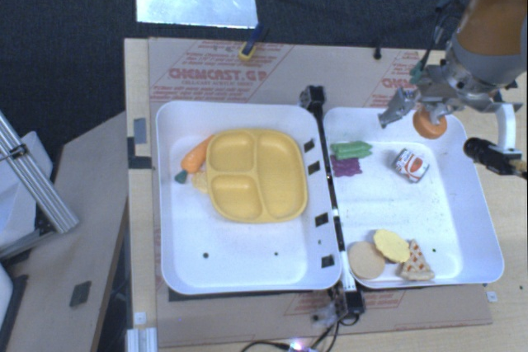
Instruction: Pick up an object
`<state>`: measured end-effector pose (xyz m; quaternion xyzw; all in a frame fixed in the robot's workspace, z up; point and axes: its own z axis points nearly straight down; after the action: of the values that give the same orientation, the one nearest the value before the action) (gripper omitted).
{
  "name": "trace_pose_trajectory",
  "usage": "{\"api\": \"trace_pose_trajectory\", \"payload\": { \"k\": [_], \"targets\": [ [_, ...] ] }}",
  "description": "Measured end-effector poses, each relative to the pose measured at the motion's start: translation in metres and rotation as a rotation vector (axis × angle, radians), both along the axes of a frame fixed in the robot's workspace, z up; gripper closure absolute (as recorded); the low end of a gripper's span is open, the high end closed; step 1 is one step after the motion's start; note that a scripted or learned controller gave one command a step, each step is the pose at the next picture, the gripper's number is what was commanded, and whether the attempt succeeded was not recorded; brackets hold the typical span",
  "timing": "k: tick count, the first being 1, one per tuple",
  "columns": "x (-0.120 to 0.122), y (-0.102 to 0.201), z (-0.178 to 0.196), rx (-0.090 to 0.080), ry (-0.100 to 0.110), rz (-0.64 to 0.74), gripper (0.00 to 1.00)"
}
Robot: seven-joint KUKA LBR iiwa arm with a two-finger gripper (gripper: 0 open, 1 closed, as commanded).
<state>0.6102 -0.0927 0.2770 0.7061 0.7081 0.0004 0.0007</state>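
Lying on dark carpet, a wooden bench (99,177) bears two white bins. Over the right bin (462,202), at its far edge, the tool (425,115) is clamped on an orange round object (429,124); no long axis is discernible. A yellow tray (252,175) fills the left bin (177,202).

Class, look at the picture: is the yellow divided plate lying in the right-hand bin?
No, the yellow divided plate lies in the left bin, beside a carrot.
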Motion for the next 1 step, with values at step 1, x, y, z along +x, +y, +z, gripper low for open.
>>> {"api": "trace_pose_trajectory", "payload": {
  "k": [1],
  "targets": [
    [-0.0099, 0.0038, -0.0527, 0.001, 0.005, -0.002, 0.0]
  ]
}}
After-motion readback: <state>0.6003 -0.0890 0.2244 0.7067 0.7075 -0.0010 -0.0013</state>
